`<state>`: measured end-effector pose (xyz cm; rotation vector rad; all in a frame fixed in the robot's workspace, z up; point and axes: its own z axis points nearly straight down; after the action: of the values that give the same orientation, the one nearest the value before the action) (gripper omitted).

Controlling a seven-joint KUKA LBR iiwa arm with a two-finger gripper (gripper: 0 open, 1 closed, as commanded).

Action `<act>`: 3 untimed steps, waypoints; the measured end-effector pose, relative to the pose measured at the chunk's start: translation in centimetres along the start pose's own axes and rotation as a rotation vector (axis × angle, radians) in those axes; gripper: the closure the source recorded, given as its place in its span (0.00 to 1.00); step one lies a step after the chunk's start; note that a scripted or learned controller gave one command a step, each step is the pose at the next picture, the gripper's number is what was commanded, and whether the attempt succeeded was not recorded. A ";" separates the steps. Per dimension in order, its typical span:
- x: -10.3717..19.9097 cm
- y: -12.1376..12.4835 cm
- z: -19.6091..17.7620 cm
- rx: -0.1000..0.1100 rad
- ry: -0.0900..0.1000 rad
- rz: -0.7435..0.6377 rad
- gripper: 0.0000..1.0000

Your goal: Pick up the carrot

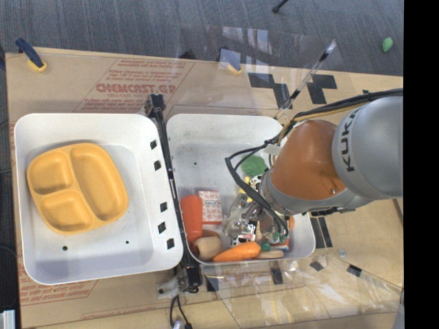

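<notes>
Bins: 1 carrot [236, 253] right, 1 yellow tray [77, 186] left.

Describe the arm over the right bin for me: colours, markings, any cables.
The arm is bulky and rounded, with a smooth grey shell bearing dark KUKA lettering. Above the wrist sits a wide glossy orange band. Black cables loop out from the wrist area, and a thicker dark cable runs along the arm's upper edge. The gripper is a cluttered metallic assembly.

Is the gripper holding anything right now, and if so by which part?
It cannot be told. The gripper is low in the right bin among clutter, its tips hidden. The carrot lies at the bin's near edge, apparently not gripped.
</notes>
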<state>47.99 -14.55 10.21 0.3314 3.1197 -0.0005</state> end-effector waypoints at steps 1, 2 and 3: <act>0.0 0.1 0.0 0.000 0.000 -0.001 0.00; -0.2 0.2 -1.0 0.000 -0.004 -0.010 1.00; -0.2 0.2 -1.0 0.000 -0.004 -0.011 0.00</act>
<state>48.22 -14.36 11.21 0.3141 3.1177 -0.0009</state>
